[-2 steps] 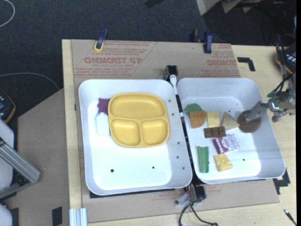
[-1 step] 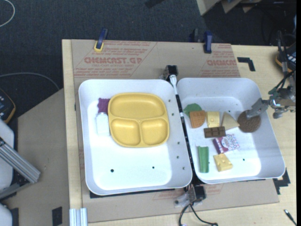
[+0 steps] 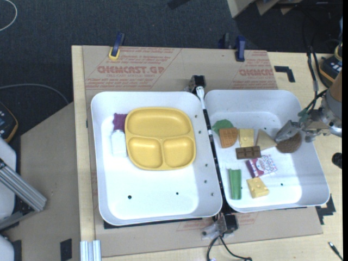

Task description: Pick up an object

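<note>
Tool (image 3: 291, 132) stood over the right bin's (image 3: 310, 192) right side, at a brown object (image 3: 289, 144); finger state indeterminate. Grasp step judged underway; next move requires confirmed closure before lifting.

yellow tray (image 3: 160, 137), white bins (image 3: 109, 200), green stick (image 3: 235, 183)

Brown board-topped desk (image 3: 163, 64) with printed lettering, two shallow white bins right on it, right bin (image 3: 304, 192) under the gripper (image 3: 293, 132), left bin (image 3: 109, 200) further off beside it
</note>
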You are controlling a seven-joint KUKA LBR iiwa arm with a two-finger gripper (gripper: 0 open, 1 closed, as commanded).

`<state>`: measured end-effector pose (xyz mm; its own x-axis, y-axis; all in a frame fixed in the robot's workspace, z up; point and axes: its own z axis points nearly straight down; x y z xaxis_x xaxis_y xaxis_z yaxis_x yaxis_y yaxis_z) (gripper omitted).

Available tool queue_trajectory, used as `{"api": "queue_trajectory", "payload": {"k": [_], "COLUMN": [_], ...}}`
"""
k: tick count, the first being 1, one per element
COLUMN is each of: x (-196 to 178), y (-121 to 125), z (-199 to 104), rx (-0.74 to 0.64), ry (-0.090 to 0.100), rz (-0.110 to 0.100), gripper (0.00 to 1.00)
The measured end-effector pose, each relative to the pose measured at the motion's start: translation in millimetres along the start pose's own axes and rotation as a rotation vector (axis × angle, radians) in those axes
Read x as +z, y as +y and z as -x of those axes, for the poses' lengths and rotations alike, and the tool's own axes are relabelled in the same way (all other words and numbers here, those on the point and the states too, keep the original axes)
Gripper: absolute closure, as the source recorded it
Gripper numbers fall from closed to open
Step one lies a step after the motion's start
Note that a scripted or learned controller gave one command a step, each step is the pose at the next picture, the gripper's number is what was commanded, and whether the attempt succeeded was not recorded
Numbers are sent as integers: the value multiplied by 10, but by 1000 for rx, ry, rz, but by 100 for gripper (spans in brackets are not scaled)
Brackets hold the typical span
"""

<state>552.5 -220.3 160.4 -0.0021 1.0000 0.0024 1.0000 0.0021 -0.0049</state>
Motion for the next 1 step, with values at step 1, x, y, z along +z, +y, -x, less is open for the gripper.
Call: {"api": "queue_trajectory", "payload": {"k": [1], "x": [570], "y": [3], "z": [-107], "rx": [1], "ry": [1], "rz": [-2], "gripper": [0]}}
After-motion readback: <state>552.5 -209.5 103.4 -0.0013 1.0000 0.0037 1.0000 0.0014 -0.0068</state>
